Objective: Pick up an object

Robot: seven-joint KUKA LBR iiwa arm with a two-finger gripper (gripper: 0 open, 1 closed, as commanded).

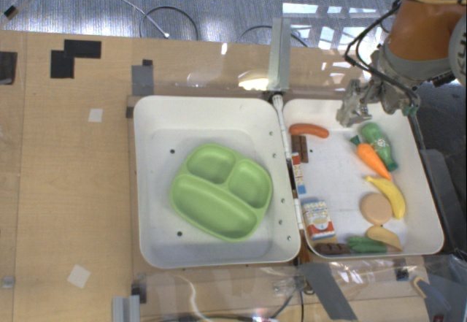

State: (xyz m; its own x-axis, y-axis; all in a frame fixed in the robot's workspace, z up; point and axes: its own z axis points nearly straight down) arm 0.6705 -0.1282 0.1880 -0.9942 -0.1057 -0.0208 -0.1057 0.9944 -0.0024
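Note:
The right bin holds several toy foods. A red sausage lies at its back, with a brown bar by the left wall. A green bottle and an orange carrot lie at the right, then a yellow banana and a tan round piece. A small carton lies near the front. My gripper hangs over the bin's back right part, just left of the green bottle and right of the sausage. Nothing shows in its grasp.
A green divided plate lies in the left bin. A green pod, a pale yellow piece and a dark bar line the right bin's front wall. A metal post stands behind the bins' shared wall.

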